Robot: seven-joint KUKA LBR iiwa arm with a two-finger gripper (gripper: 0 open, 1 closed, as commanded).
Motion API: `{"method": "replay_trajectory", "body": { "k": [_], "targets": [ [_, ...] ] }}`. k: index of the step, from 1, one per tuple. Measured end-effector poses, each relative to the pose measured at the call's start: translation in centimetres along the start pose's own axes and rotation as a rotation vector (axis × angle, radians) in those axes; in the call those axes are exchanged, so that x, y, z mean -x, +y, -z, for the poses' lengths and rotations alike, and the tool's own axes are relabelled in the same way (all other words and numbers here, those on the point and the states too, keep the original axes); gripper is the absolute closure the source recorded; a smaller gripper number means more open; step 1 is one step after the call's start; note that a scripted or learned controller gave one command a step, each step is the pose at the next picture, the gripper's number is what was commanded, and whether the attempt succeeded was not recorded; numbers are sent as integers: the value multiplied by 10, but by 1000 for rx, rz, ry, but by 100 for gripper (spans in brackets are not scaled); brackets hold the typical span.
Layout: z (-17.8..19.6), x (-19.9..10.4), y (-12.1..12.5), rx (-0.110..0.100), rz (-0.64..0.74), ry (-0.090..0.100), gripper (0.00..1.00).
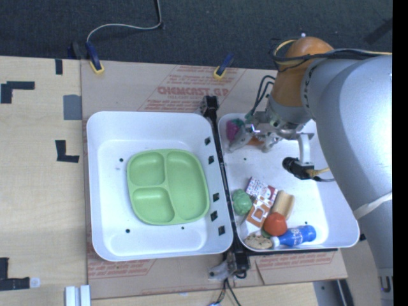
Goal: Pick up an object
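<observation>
Here the pincer (255,134) sits low in the far end of the right bin (331,215), under the orange-banded wrist; whether its fingers are spread or closed I cannot tell. Just to its left, touching or nearly so, lies a purple-and-green object (235,129) against the bin's far-left corner. Something small and orange (255,141) shows right beside the pincer. Nearer the camera from the pincer, well apart, a cluster lies: green ball (241,202), patterned carton (260,199), tan block (282,203), red ball (275,224), blue bottle (296,236), cookie-like disc (258,240). Far left of the pincer, the left bin (102,190) holds a green divided tray (168,187).
</observation>
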State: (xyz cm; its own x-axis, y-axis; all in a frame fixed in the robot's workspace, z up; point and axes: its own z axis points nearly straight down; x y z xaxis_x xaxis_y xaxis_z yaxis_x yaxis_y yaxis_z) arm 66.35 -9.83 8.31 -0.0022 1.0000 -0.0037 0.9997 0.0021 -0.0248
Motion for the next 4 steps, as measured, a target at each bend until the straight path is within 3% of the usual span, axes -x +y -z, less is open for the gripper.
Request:
{"method": "replay_trajectory", "body": {
  "k": [4],
  "targets": [
    [0, 0, 0, 0, 1, 1, 0]
  ]
}}
